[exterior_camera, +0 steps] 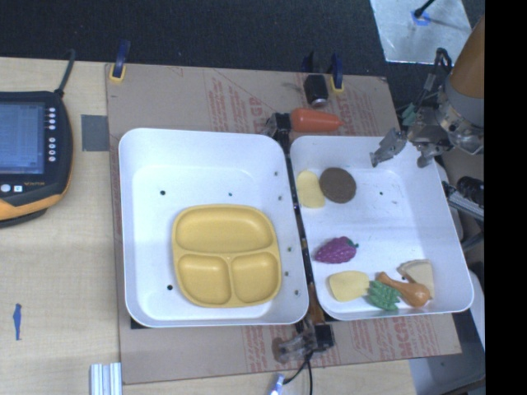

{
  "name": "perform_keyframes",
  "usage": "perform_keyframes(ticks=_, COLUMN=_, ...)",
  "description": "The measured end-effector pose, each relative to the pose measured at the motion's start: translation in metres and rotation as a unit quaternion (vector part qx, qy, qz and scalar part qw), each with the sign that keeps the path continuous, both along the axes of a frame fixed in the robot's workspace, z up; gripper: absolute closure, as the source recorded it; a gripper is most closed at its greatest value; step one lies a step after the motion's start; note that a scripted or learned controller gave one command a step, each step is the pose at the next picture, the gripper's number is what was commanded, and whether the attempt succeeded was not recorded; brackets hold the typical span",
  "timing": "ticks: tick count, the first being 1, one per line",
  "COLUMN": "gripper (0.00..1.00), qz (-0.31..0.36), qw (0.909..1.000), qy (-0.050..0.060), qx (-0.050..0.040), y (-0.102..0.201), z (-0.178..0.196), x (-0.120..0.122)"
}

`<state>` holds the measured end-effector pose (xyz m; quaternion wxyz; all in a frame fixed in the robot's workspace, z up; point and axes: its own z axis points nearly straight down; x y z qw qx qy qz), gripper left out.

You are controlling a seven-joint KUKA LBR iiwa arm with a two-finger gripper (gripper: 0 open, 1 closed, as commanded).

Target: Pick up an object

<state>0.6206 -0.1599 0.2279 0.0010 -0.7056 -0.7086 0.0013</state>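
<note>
While no object sits between jaws, pick not yet done; all of grasp left. Candidates lie in right bin (428, 220): brown disc (338, 184) and pale yellow piece (310, 189) at 10 o'clock, purple grapes (335, 250) centre-left, yellow slice (348, 285), green item (381, 295), drumstick (403, 287), bread slice (418, 271) at 5 to 6 o'clock. Gripper (405, 152) hovers over bin's 1 o'clock corner, jaws spread, pinching nothing. Left bin (148, 179) holds yellow divided plate (226, 254). Orange carrot (314, 121) rests on surface at 12 o'clock, outside bins.

two white bins (206, 151), one yellow tray (226, 254), six toy foods (335, 250)
</note>
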Motion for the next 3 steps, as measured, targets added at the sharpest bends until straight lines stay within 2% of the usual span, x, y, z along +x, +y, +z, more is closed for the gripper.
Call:
perform_keyframes(ticks=1, gripper=0.0, qz=0.001, qw=1.0, qy=0.001, qx=-0.0003, y=0.028, z=-0.054, x=0.035)
perform_keyframes(ticks=2, gripper=0.0, qz=0.001, qw=1.0, qy=0.0, qx=-0.0004, y=0.055, z=-0.137, x=0.035)
perform_keyframes(ticks=3, gripper=0.0, qz=0.0, qw=1.0, qy=-0.001, qx=-0.0003, y=0.05, z=-0.136, x=0.036)
